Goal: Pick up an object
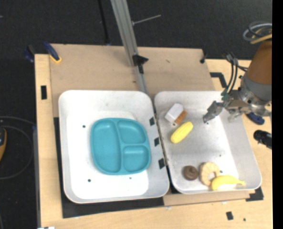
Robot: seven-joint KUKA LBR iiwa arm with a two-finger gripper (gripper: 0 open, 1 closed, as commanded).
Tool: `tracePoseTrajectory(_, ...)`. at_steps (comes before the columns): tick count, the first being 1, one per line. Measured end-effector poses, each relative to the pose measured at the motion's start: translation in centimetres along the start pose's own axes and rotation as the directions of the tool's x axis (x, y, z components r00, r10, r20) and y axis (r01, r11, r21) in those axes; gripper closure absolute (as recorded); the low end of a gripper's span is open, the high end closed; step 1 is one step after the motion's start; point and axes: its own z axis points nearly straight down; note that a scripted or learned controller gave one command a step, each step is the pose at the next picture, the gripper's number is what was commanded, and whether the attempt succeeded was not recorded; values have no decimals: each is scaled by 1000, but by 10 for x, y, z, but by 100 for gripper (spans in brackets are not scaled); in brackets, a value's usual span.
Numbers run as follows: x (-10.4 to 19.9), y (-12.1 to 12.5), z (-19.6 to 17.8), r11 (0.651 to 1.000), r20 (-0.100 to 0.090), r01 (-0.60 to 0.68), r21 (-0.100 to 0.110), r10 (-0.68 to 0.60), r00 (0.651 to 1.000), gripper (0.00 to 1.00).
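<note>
in the right bin (236, 142), nearest the camera along its front wall, lie a banana (227, 182), a pale round cookie-like piece (209, 171) touching it and a brown doughnut-like ring (190, 172) just beside that. farther back, toward the bin's middle-left, a yellow corn-like toy (181, 132) lies apart from the others, probably light, stiff and slick, so best pinched across its narrow width. beyond it sits a small white-and-orange block (175, 114), and the gripper (219, 111) hangs over the bin's back right with fingers spread and holding nothing.

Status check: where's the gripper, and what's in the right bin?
Gripper open above right bin, holding nothing. Yellow corn nearest, white block touching it. Banana, cookie, brown disc at near edge.
</note>
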Motion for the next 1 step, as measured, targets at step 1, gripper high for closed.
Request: tracePoseTrajectory(1,0,2,42,1000,0,-2,-1,2,1000,0)
